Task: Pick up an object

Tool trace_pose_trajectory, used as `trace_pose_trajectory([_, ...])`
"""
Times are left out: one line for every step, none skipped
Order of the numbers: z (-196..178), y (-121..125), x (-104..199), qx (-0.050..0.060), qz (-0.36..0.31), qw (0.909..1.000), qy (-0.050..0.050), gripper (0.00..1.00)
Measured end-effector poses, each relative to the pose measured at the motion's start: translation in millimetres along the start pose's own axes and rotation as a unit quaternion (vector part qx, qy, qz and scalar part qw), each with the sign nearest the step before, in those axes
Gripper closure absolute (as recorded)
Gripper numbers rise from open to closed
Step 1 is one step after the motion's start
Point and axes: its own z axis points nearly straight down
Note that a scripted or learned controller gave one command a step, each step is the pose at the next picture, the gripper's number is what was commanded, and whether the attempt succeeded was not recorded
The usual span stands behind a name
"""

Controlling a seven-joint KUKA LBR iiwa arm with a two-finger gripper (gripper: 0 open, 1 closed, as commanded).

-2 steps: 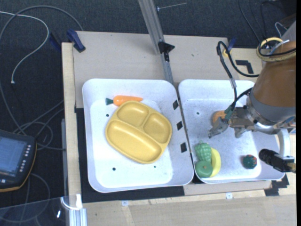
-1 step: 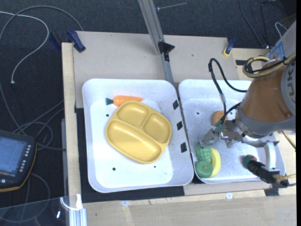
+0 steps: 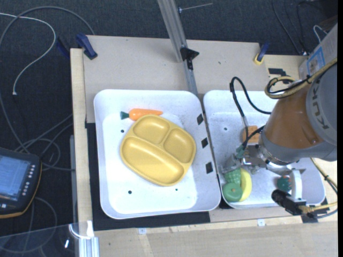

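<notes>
In the right bin (image 3: 225, 122) a green and yellow toy (image 3: 236, 187) lies near the front left corner. My gripper (image 3: 239, 164) hangs just above and behind it, low over the bin floor, its fingers hidden under the wrist. An orange object (image 3: 250, 135) peeks out behind the wrist. A small green piece (image 3: 283, 183) lies to the right under the arm. In the left bin (image 3: 107, 159) rests a yellow divided plate (image 3: 158, 149), with a toy carrot (image 3: 143, 113) behind it.
The arm's orange band (image 3: 292, 125) covers much of the right bin. A metal pole (image 3: 174, 23) slants up from between the bins. Black cables (image 3: 244, 103) loop over the right bin's back. A tablet (image 3: 16, 183) lies on the floor at left.
</notes>
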Motion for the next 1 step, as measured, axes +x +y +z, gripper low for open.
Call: trace_pose_trajectory([-13.3,2.0,0.1,-0.004,0.000,1.0000,-0.001,1.00])
